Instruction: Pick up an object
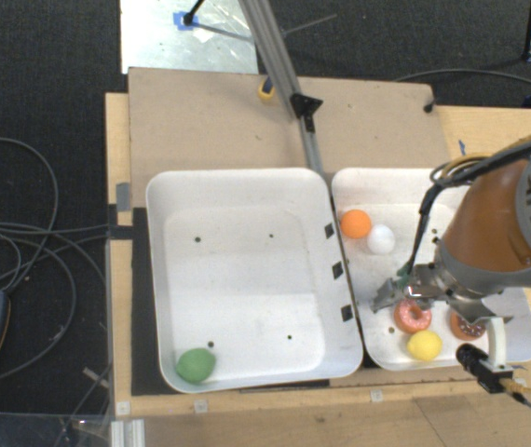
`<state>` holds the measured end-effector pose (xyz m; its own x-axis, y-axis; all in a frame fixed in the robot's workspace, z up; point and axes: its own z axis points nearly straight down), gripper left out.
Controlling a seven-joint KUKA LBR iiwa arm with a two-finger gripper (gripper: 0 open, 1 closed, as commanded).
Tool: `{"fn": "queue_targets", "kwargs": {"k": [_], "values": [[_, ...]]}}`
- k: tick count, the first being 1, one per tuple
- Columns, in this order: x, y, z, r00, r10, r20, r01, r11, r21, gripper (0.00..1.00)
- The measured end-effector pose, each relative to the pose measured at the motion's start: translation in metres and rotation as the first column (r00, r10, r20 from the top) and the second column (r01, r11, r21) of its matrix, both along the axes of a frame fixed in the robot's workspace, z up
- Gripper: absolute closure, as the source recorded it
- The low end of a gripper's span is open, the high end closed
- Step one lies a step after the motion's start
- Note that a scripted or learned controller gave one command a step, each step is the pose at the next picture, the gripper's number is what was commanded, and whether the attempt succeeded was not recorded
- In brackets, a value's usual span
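Note:
The right bin (391,182) holds an orange ball (356,223), a white ball (381,240), a pink ring-shaped donut (413,317), a yellow ball (424,345) and a reddish donut (464,325) partly hidden by the arm. My gripper (402,292) hangs over the right bin, just above and to the left of the pink donut, below the white ball. Nothing can be seen held in it. A green ball (195,365) lies in the front left corner of the left bin (238,186).
The grey and orange arm (494,231) covers the right side of the right bin. A slanted metal pole (279,54) crosses the bench behind the bins. Black clips (337,270) sit along the wall between the bins. Cables lie on the floor at left.

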<state>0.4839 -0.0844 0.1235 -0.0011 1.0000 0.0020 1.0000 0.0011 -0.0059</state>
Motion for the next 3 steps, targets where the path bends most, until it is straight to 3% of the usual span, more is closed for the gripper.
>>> {"fn": "queue_targets", "kwargs": {"k": [1,2,3], "values": [[0.004,-0.004,-0.027,1.0,-0.005,0.022,0.005,1.0,-0.01,0.0],[0.006,-0.004,-0.016,1.0,-0.005,0.025,0.005,1.0,-0.01,1.0],[0.011,0.0,0.047,1.0,0.005,0.014,-0.005,1.0,-0.003,1.0]]}}
